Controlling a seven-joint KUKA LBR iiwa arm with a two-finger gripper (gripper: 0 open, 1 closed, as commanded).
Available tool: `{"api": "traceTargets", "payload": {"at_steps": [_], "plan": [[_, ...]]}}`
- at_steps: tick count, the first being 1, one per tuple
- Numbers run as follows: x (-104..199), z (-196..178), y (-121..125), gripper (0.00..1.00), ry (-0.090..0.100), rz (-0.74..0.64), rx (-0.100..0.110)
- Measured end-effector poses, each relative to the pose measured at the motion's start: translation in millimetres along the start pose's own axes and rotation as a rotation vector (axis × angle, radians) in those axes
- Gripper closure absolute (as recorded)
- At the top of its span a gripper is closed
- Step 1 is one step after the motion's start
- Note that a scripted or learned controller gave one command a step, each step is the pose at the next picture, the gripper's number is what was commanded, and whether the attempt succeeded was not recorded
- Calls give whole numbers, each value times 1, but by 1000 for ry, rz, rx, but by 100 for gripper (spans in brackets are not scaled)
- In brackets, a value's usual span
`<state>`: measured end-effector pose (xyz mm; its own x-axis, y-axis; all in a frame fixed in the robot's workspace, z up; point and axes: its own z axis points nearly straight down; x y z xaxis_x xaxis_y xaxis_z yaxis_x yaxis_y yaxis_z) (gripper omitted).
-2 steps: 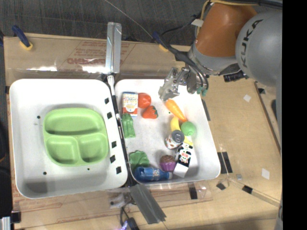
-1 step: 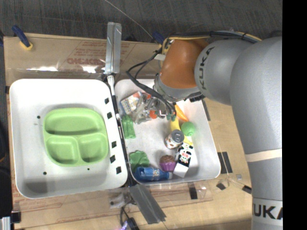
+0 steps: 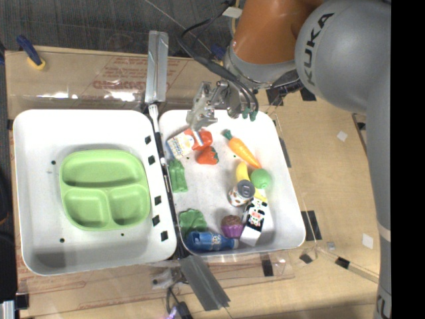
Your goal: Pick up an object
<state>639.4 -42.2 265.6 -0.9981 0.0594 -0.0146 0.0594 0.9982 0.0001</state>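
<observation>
— Where is your pincer?
— My pincer (image 3: pixel 201 113) hangs at the upper centre of the frame, over the right bin's (image 3: pixel 284 178) top edge, fingers apart, gripping nothing.
— And the carrot?
— The carrot (image 3: pixel 242 149) lies just right of it

End effector (image 3: pixel 201 116) above toys in rt bin (image 3: pixel 282 171), green tray (image 3: pixel 103 190) left

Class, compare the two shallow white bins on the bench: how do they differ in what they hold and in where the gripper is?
The left white bin holds one thing, a green three-compartment plastic tray; the right white bin holds many small items, among them an orange toy carrot and a blue bottle lying on its side. The gripper hangs over the right bin's far edge, away from the left bin. Both are shallow, white and round-cornered.
</observation>
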Motion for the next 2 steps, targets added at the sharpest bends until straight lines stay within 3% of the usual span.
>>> {"api": "traceTargets", "payload": {"at_steps": [1,2], "plan": [[1,-6,1,100,7,-5,1],[-4,-14,40,100,12,20,0]]}}
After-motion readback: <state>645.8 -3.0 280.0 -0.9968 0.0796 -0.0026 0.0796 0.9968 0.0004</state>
